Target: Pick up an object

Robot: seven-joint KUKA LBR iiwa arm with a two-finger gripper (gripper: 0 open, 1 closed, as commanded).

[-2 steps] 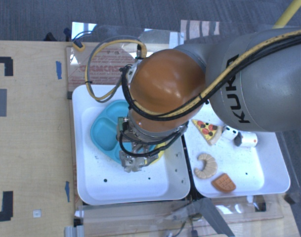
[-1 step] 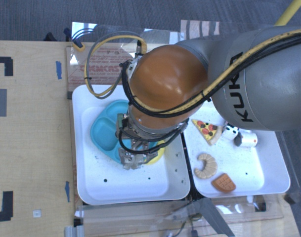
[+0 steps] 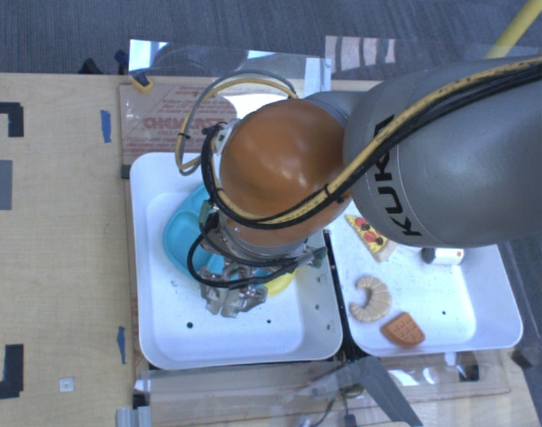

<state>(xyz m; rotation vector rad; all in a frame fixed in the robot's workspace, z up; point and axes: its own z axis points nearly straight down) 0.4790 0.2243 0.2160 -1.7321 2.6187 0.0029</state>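
My tool (image 3: 232, 299) hangs low over the floor of the left bin (image 3: 159, 327), its metal fingertips near the white surface; how far it is spread I cannot tell, and nothing is seen pinched in it. Just behind it a blue bowl-like object (image 3: 182, 231) and a sliver of something yellow (image 3: 284, 281) lie partly hidden under my wrist, whose orange band (image 3: 275, 163) bulges above them. My grey arm (image 3: 448, 154) comes in from the right, crossing the right bin (image 3: 493, 314). In that bin lie a toy pizza slice (image 3: 370, 236), a pale croissant (image 3: 371, 298), an orange-brown piece (image 3: 402, 329) and a small white cylinder (image 3: 443, 256), all apart from one another. Both bins sit on the wooden desk (image 3: 57, 265)
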